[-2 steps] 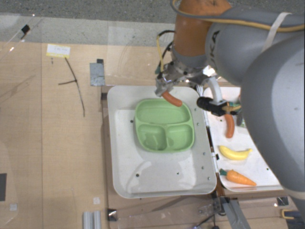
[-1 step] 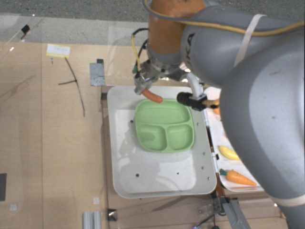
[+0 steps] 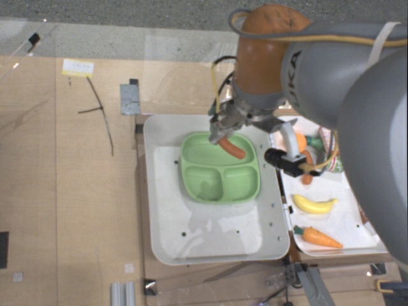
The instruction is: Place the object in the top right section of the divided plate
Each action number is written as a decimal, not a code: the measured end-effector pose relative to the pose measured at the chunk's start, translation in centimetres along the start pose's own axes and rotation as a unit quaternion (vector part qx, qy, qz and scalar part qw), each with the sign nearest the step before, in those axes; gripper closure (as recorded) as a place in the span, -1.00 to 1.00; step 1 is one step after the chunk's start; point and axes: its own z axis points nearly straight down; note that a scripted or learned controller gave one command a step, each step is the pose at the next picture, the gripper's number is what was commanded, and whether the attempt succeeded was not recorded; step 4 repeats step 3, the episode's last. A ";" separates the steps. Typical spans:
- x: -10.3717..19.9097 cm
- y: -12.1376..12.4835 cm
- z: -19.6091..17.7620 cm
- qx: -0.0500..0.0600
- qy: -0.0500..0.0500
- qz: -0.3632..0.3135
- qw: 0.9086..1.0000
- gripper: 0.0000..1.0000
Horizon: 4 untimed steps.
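Seen from above at a slant: a green divided plate [image 3: 220,168] in the left white bin [image 3: 191,234], toward the far side of it. Above the plate's far right section, the gripper [image 3: 222,134], coming down from the grey arm [image 3: 344,62] with the orange band [image 3: 268,50]. At its tip, a reddish-orange sausage [image 3: 232,148], lying slantwise over that far right section; one end up at the fingers, the other end toward the plate's right rim. Cannot tell whether clenched on the sausage or already released. The two near sections of the plate with nothing visible inside. In the right white bin [image 3: 357,231], just beside the plate's bin: a yellow banana [image 3: 313,204], nearer a carrot [image 3: 317,236], and farther some small mixed toys [image 3: 312,148], partly hidden by the arm, not clear.
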 end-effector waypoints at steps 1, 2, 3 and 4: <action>-2.4 3.1 3.2 0.000 0.000 0.029 1.000 1.00; 3.4 5.8 5.9 0.000 0.000 0.085 0.996 1.00; 3.4 5.8 5.9 0.000 0.000 0.084 0.996 -1.00; 3.4 5.8 5.9 0.000 0.000 0.084 0.996 -1.00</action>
